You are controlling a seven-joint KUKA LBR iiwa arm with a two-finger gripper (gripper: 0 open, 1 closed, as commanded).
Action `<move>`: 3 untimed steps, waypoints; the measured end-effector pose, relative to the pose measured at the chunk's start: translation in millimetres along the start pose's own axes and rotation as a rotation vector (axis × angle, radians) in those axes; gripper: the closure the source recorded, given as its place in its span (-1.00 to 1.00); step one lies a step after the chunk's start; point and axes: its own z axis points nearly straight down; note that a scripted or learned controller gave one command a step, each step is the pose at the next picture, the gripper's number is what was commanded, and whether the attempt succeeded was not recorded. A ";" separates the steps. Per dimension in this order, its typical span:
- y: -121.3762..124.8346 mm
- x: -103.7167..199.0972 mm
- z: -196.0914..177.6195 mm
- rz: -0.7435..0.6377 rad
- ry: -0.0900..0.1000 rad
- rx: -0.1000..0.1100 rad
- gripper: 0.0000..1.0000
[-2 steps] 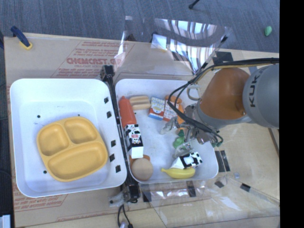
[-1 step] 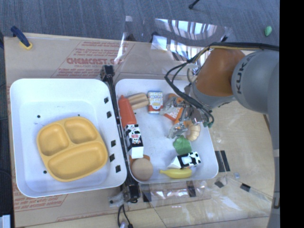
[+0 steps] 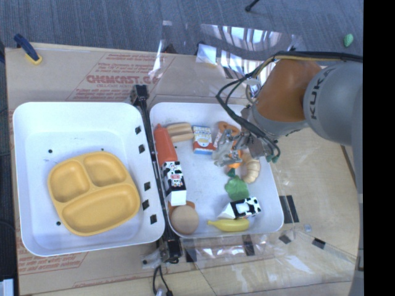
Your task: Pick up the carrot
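The carrot (image 3: 226, 128) lies in the right bin (image 3: 271, 217), near its upper right. Its orange body shows in patches above and below my gripper (image 3: 231, 149), which covers most of it. A green piece (image 3: 236, 188) just below may be the carrot's leafy top, though I cannot tell. The gripper is down inside the bin, right over the carrot. The grey arm with its orange band (image 3: 285, 97) reaches in from the right.
In the right bin are a long red sausage (image 3: 164, 145), a bun (image 3: 179, 131), a small carton (image 3: 202, 139), a cow-print box (image 3: 174, 179), a brown egg (image 3: 184, 219), a banana (image 3: 229, 225), another cow-print box (image 3: 246, 208) and a beige piece (image 3: 252, 171). The left bin (image 3: 28, 119) holds a yellow divided plate (image 3: 92, 193).
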 end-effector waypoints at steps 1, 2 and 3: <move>-0.2 29.2 -36.6 0.541 0.008 0.000 1.00; 116.8 62.1 -64.8 0.478 0.007 -0.004 1.00; 36.0 99.2 -63.4 0.318 0.010 0.002 1.00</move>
